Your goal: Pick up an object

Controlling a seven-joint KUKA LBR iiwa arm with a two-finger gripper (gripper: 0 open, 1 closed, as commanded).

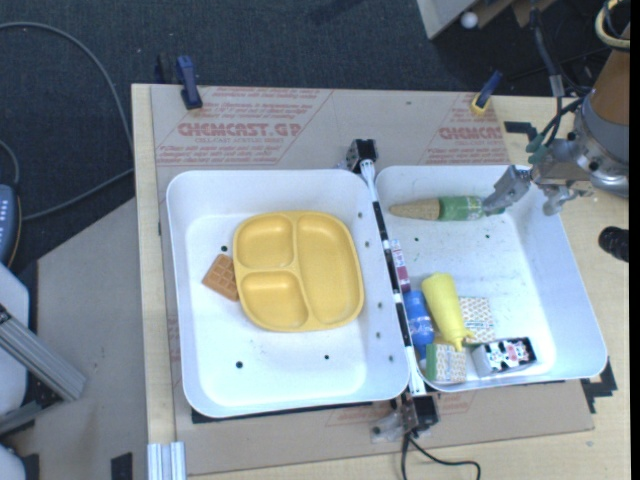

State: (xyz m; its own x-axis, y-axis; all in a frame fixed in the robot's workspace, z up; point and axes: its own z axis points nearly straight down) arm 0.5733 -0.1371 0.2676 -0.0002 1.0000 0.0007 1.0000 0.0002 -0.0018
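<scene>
My gripper (527, 196) hangs over the far right corner of the right bin (570, 268), fingers spread apart with nothing between them. Its left fingertip (498, 198) sits right beside the green end of a tan-and-green cone-shaped toy (438, 209) lying along the bin's far wall. Nearer the front of that bin lie a yellow bottle (443, 308), a blue tube (417, 320), a patterned pouch (479, 318) and a small black-and-white box (505, 353).
The left bin (200, 358) holds a yellow divided plate (298, 268) with a brown waffle cracker (221, 276) tucked at its left edge. A clamp (362, 154) stands where the bins meet at the back. Cables hang near the arm at the upper right.
</scene>
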